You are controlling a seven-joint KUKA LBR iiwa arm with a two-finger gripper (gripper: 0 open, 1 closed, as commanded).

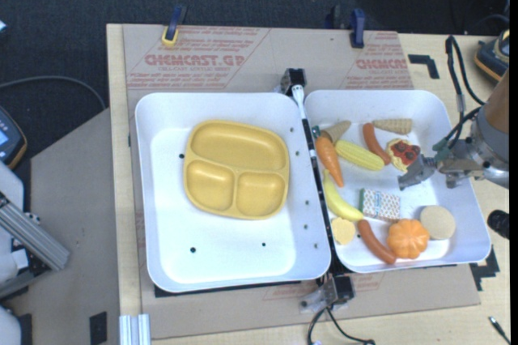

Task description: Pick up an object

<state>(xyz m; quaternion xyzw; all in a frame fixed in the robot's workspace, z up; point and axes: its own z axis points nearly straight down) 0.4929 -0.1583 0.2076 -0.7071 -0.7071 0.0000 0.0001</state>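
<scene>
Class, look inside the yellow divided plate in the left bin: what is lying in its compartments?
Nothing lies in the yellow divided plate: all three compartments show bare yellow surface. The toy food sits in the right bin instead. What is under the plate is covered by it.

Arm [494,133] cut off by the right edge above the wrist. Gripper [414,172] dark and blurred, finger spacing too small to tell. Sausage [377,241] partly hidden under the pumpkin [407,237]. Snack packet [381,204] print unreadable.
</scene>
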